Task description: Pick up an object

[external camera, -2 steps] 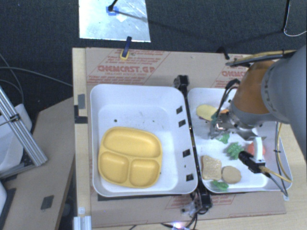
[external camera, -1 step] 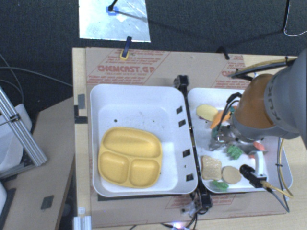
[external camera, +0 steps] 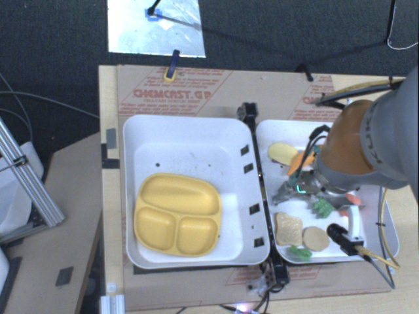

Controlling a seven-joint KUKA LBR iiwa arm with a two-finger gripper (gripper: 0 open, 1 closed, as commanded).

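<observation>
My gripper (external camera: 293, 190) is low inside the right bin (external camera: 265, 175), near its left wall, with the grey arm and orange band reaching in from the right. A yellow rounded piece (external camera: 281, 152) and a small orange piece (external camera: 298, 161) lie just beyond it. A green leafy piece (external camera: 322, 208) lies right beside it on the near right. In front of it are a tan bread slice (external camera: 289, 227), a round tan cookie (external camera: 315, 239) and another green piece (external camera: 300, 254). The arm hides the bin's right half.
The left bin (external camera: 190, 136) holds a yellow three-compartment tray (external camera: 177, 213) in its near half. A black divider (external camera: 256, 175) with clips runs between the bins. A reddish piece (external camera: 354, 199) peeks out by the arm.
</observation>
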